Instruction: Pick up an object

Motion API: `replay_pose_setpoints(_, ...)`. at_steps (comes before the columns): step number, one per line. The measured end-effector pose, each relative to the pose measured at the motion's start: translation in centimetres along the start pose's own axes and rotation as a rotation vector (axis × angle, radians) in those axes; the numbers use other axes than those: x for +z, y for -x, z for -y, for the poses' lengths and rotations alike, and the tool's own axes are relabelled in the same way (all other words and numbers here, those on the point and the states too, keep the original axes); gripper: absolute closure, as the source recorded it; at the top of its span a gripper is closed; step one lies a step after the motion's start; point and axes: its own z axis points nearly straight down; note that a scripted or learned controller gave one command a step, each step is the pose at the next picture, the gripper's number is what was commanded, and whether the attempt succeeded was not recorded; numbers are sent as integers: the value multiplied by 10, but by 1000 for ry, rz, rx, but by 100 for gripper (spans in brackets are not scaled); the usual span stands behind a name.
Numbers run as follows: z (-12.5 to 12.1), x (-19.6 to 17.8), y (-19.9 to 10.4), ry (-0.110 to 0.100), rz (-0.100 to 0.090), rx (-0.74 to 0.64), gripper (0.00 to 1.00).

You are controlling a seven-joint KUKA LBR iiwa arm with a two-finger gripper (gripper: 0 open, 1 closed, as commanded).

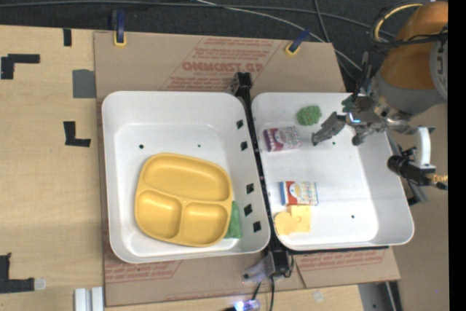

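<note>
Here the hand hovers spread and empty over the right bin, with the green lump just to its left, the nearest object.

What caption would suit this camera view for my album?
Robot arm's tool hovers over the right bin, near a green lump; yellow tray rests in the left bin.

Robotics lab test bench: two shallow white bins side by side on a cardboard sheet clamped to a wooden bench, black tape marks on the wood, loose cables over dark carpet, industrial arm at right.
</note>
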Motion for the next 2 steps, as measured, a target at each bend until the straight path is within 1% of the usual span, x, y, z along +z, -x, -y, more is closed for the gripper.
replay_pose_setpoints(1, 7, 61, 3, -3, -1, 1, 0)
replay_pose_setpoints(2, 7, 114, 2, 0, 0, 0, 0)
